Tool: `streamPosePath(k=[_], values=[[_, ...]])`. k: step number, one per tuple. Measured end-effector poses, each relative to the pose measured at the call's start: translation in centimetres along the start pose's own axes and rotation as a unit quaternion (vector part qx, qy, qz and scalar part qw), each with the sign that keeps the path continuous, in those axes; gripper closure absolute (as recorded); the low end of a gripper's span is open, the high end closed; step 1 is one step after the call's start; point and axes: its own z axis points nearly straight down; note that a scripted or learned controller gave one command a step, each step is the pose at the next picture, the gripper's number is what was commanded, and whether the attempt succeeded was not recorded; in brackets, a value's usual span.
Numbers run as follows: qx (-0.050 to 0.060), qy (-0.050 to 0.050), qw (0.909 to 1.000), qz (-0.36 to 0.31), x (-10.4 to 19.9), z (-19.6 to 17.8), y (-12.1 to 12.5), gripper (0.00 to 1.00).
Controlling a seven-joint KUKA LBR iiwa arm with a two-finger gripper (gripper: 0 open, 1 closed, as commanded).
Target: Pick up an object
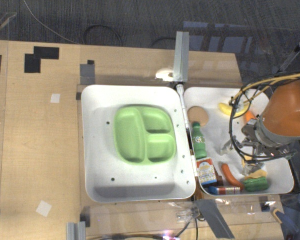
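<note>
**Nothing lifted yet: the arm hangs low over the right bin**

Nothing can be seen in the arm's grasp. The claw (pixel 253 156) sits low in the right bin (pixel 215 134), under the orange band and a tangle of cables, and whether it is apart or together I cannot tell. So the pick looks, at best, barely begun; the grasp and the lift both seem left to do.

The candidates all lie in that same bin. Just beneath and toward the near rim from the claw is a green vegetable (pixel 255 184), with a pale yellowish piece (pixel 258 173) touching the claw's underside or very near it. To the claw's left lie an orange-red sausage (pixel 228 173), a small printed carton (pixel 206 171) and a green bottle (pixel 198 141). Beyond the claw, toward the far rim, rest a yellow banana (pixel 227 108) and a round tan disc (pixel 199 116).

Well to the claw's left, the left bin (pixel 100 134) holds a green divided plate (pixel 144 135). Both bins rest on a light wooden bench (pixel 35 149), with dark carpet (pixel 115 9) past the bench's far edge.
</note>
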Motion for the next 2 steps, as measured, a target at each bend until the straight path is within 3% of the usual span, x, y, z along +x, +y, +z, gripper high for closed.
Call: streamPosePath(k=[1, 2], values=[[0.004, -0.002, 0.9983, -0.058, -0.9, -0.1, 4.5, 0.00], [-0.004, 0.003, 0.9859, -0.168, -0.5, -0.9, -2.7, 0.00]])
